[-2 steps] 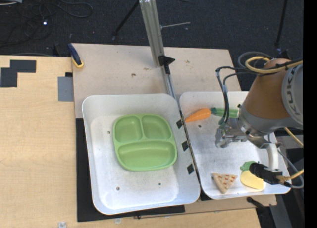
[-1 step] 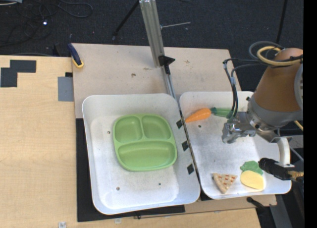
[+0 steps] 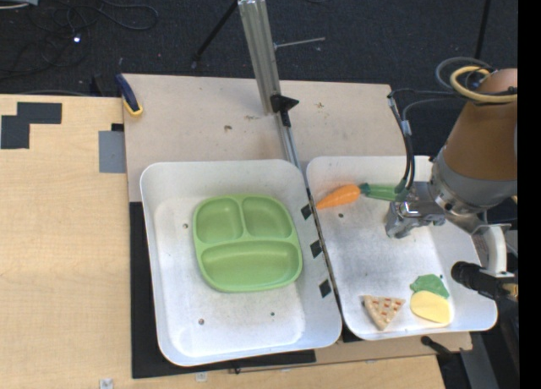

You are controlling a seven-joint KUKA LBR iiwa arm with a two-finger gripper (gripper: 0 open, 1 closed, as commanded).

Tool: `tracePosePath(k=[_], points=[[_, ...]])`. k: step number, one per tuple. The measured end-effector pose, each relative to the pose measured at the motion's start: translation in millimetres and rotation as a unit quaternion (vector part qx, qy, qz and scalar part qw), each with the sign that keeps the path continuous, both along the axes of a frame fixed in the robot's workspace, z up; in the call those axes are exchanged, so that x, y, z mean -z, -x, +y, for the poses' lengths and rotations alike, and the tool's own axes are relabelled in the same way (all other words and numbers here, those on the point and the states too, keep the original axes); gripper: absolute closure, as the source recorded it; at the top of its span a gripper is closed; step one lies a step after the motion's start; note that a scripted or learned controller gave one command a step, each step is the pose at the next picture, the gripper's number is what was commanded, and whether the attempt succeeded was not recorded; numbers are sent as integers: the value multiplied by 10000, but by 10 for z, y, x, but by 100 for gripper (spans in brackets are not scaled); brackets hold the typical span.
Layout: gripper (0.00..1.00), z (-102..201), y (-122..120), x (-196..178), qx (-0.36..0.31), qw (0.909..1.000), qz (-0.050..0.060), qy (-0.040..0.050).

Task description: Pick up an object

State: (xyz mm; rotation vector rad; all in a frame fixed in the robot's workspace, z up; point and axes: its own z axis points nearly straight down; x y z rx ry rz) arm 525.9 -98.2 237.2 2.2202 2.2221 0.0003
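Pizza slice (image 3: 383,310), lemon (image 3: 431,305) hug right bin's near edge; tool (image 3: 399,225) mid-bin, grip state unclear.

A dark floor (image 3: 169,7) with thin cables (image 3: 118,15) on it lies behind the bench. A pale wooden table (image 3: 59,243) with black and grey marks stands at the left, and a beige board (image 3: 211,117) lies under the far part of the bench. A metal post (image 3: 260,49) rises from this board, and the light is even.
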Motion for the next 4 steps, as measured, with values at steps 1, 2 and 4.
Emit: tracePosePath(k=[1,2,4], points=[[100,558,155,-28,-19,10000,23,-16],[100,1005,158,-31,-18,10000,22,-10],[100,1948,293,88,-17,10000,38,-4]])
